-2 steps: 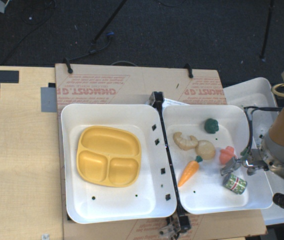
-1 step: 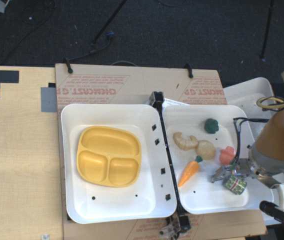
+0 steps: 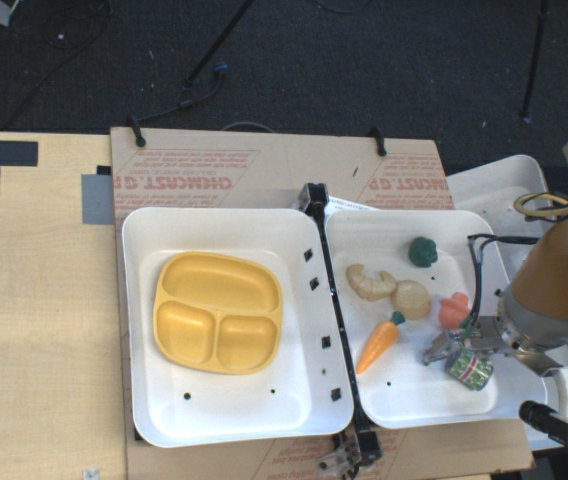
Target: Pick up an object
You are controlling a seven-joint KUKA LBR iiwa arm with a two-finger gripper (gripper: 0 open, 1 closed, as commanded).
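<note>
My gripper (image 3: 461,348) hangs low over the front right part of the right bin (image 3: 404,408), on the arm that comes in from the right. Directly beneath it, at its front edge, lies a small green can (image 3: 471,371). A red-pink piece (image 3: 453,310) sits just behind the gripper. An orange carrot (image 3: 378,344) lies to its left, with a beige round piece (image 3: 411,299) and a beige knobbly piece (image 3: 371,282) further back. A dark green ball (image 3: 423,251) rests near the bin's back.
The left bin (image 3: 144,368) holds a yellow divided plate (image 3: 219,310). A black divider (image 3: 328,308) runs between the bins. Cardboard (image 3: 264,173) lies under both bins, and black cables (image 3: 479,268) hang along the right bin's right side.
</note>
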